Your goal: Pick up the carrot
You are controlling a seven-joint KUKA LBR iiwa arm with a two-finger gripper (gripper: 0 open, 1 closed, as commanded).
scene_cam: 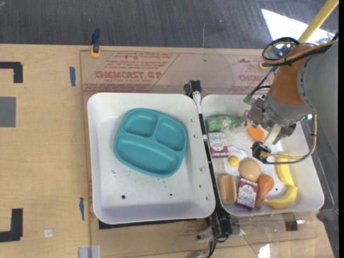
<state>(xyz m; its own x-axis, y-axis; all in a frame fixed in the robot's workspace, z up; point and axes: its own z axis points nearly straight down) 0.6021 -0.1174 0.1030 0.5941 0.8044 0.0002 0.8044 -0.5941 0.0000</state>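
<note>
**Operator:** Where is the carrot, and do I have it?

**Inspector:** Item located. The carrot [257,134] lies in the right bin [318,193], towards its far end, as a small orange piece directly beneath the gripper [259,123]. A green packet [220,123] lies near on its left, a fried egg [233,162] sits nearer the camera, and a banana [285,190] is well apart. The left bin [102,160] bears a teal plate [150,142] (not relevant to your task).

**Operator:** Is the gripper closed on it?

**Inspector:** You cannot tell from this view. The wrist covers the tips, so whether they are released, clenched or grasping the carrot is not shown. Do not record a hold.

**Operator:** How will it handle?

**Inspector:** Judged by its look, it is toy food: light, stiff and smooth-skinned. Weight should not trouble you and it should not crush, but a hard, glossy, tapered body may squirt out of a pinch (most likely towards the thin end).

**Operator:** Where should I take hold?

**Inspector:** Take it across the short width at the thicker part, with the jaws square to its length and low enough to bracket the body. Its exact lie is partly hidden, so confirm it first.
</note>
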